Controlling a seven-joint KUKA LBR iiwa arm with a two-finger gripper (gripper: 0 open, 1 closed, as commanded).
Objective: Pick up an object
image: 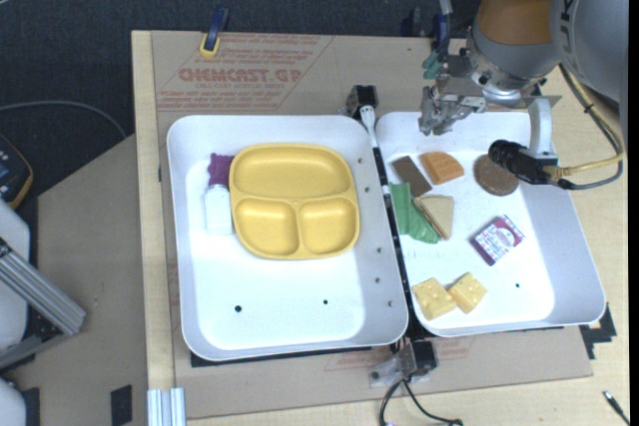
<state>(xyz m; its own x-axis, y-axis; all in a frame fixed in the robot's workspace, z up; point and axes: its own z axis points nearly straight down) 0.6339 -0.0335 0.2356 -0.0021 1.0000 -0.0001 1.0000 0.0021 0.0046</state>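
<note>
L bin (190, 214): yellow divided tray (295, 198), purple-capped white bottle (217, 195) tucked at its L edge. R bin (569, 244): brown block (410, 174), orange wedge (440, 166), green piece (408, 212), sandwich triangle (436, 212), brown disc (493, 177), purple packet (496, 239), two cheese cubes (450, 295) near front. Pincer (439, 118) hangs over R bin's back edge, nothing between fingers; wide or narrow — can't tell. Step, by my read: approach, no grasp yet. Next move: drop onto orange wedge or brown block just below, then close.
</note>
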